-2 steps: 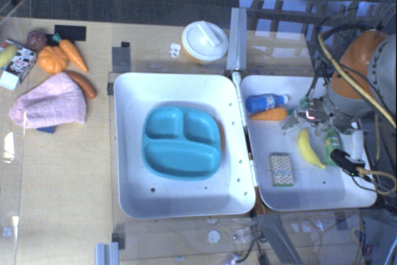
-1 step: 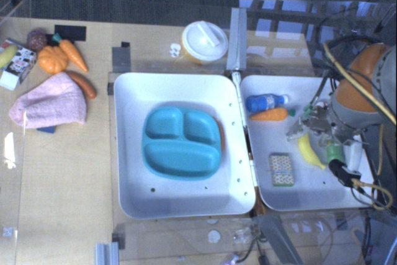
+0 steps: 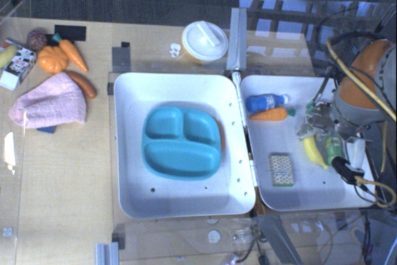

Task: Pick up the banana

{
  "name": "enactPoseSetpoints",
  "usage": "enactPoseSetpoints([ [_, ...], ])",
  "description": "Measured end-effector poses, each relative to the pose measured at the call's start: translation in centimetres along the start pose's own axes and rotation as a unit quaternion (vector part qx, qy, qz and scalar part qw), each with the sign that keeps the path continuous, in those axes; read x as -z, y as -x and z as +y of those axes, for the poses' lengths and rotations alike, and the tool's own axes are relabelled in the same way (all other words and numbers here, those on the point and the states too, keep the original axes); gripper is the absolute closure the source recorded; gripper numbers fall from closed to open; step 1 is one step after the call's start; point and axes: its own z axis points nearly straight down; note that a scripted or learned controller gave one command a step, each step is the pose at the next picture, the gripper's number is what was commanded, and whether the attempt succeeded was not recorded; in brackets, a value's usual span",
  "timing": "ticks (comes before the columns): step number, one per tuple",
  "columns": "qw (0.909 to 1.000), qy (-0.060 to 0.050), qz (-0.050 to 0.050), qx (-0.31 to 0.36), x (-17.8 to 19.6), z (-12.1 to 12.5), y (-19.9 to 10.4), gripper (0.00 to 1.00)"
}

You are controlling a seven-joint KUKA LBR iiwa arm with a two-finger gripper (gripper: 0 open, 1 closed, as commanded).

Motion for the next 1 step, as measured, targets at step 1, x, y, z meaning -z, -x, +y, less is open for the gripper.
enactPoseSetpoints([
  [1,0.9988,-0.007,-0.001,-0.049,7.53,4.97,-6.5,1.0],
])
